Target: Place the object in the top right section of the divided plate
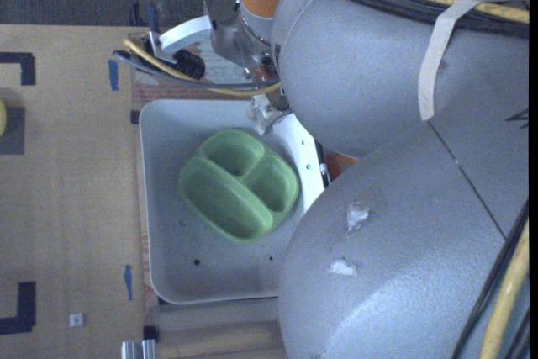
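Note:
A green divided plate [239, 183] with three sections lies in the white bin [168, 256], a little right of the bin's middle. All three sections look bare. The grey arm fills the right side of the view and covers the bin's right part. The gripper's wrist end [252, 55] sits above the bin's top edge, near cables and a white bracket. Its fingertips are hidden among the wrist parts, and I see no object held there.
A wooden bench [67, 181] with black and blue tape marks lies left of the bin. A yellow thing [2, 118] peeks in at the far left edge. Yellow and black cables [160, 67] hang near the bin's top left corner.

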`<state>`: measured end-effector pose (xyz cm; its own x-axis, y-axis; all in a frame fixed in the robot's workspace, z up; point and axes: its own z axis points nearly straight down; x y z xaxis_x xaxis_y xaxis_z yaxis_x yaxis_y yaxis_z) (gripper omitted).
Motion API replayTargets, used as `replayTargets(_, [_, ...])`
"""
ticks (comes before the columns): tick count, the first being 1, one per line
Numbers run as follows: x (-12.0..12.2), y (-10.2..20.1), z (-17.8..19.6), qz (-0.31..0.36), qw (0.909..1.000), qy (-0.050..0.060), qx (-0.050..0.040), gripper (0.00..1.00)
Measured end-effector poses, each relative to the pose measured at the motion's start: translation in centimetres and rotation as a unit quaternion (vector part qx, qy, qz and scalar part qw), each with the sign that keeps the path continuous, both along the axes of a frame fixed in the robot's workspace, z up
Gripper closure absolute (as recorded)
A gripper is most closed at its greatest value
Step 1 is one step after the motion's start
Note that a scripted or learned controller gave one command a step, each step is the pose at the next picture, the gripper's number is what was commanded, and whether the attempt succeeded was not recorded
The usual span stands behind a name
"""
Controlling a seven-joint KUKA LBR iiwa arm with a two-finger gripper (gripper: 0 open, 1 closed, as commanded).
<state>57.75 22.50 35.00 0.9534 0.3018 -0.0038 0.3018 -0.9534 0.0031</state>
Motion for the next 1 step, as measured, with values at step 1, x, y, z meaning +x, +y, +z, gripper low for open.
replayTargets(1, [-4.43,-0.07,-1.85,-0.010,0.9999,0.001,-0.0006,1.00])
